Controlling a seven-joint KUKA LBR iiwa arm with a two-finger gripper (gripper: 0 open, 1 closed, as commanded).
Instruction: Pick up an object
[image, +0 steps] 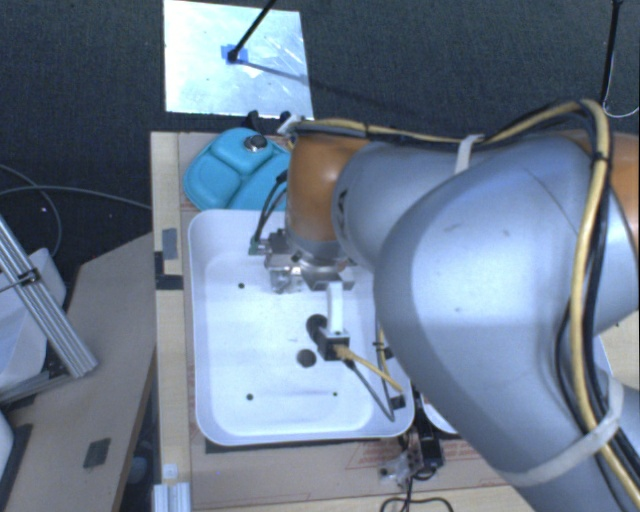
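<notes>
Over the far part of the white bin (225, 330) hangs the gripper (288, 274), low above the bin's floor and near its far wall. It looks like a small metal block under the orange band (312, 190) of the arm (480, 300), and this big grey arm covers everything on the right side of the bin. Whether the gripper is open or closed I cannot tell from here, because its lower end is too small and the wrist stands over it. Just beyond the far wall of the bin lies a light blue object (232, 172), rounded and soft in shape, with a small grey piece on its top. It rests on the bench (170, 200), right at the bin's far rim and clearly apart from the gripper. On the floor of the bin, about in its middle and on the near side of the gripper, there is a dark round spot (306, 358); if it is a thing or only a shadow I cannot say. Farther behind the bin, past the blue object, a shiny sheet (235, 60) lies flat. Left of the bin, off the bench, stands a slanted metal frame (50, 320).
</notes>
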